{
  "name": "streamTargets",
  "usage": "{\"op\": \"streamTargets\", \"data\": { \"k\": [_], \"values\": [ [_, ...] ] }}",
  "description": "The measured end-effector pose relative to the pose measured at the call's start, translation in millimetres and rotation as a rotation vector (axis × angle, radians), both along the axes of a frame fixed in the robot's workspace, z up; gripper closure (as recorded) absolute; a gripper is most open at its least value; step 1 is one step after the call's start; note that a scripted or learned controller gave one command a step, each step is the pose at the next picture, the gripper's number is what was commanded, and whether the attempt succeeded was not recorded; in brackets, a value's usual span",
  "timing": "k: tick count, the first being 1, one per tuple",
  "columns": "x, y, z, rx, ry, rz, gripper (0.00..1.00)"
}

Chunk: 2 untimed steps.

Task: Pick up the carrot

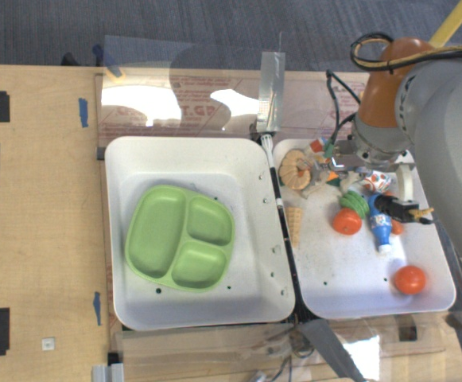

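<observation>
Camera view from above puts the gripper [340,164] low over the back of the right bin [334,277], at the end of the grey arm [445,110] with its orange band. Cables and the wrist hide its tip, so I cannot tell whether it is open or closed, and I see nothing held in it.

The carrot [347,222] lies in that same bin, just in front of the gripper and apart from it. It is short and stubby, a smooth orange body with a ruffled green top. Its long axis runs on a slant, the green end pointing back toward the gripper and the orange end pointing away, toward the front of the bin.

Around the carrot, a small blue and white bottle [382,231] lies just to the arm's side of it. A smooth red ball [409,279] sits well beyond, near the front corner. A pale brown bread ring [297,169] rests beside the gripper, against the wall shared with the other bin, and a waffle-textured cone [294,220] lies in front of the ring.

The left bin [135,165], white and shallow with rounded corners, holds a matte green plate [181,237] divided into three compartments. Both bins rest on a light wooden bench [40,213].
</observation>
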<state>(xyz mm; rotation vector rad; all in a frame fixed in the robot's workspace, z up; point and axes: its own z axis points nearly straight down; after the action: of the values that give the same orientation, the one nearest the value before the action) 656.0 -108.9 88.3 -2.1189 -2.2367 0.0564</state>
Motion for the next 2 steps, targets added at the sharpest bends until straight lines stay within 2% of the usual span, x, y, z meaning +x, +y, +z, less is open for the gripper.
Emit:
{"op": "streamTargets", "data": {
  "k": [1,2],
  "values": [
    [1.5,-0.4,11.2,-0.004,-0.006,-0.002,1.00],
    [1.2,0.2,10.5,-0.003,-0.005,-0.002,0.00]
  ]
}}
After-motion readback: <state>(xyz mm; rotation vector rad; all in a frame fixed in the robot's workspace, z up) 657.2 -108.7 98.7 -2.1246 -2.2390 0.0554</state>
